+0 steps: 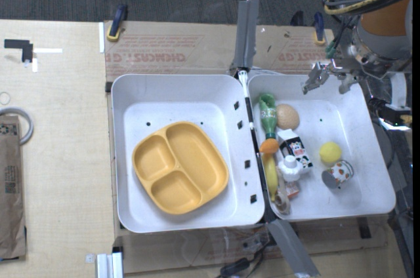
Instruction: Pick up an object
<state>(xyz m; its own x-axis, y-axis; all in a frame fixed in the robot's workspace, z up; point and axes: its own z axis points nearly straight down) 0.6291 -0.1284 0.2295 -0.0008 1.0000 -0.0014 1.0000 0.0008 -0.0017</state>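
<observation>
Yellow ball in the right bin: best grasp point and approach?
Take the yellow ball across its middle, coming straight down. It is round, so any finger axis works, and it sits apart from the small cup below it and the milk carton to its left, probably leaving finger room. The gripper is over the bin's far edge.

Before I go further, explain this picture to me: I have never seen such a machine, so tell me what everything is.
One camera looks down at a slant on a bench with two white bins. The grey arm with an orange band, reaching in from the right, is a robot; its gripper hangs over the right bin's far edge, holding nothing I can see. The left bin holds a yellow divided plate. The right bin holds small items: a green bottle, a beige ball, a yellow ball, a small carton and others.
</observation>
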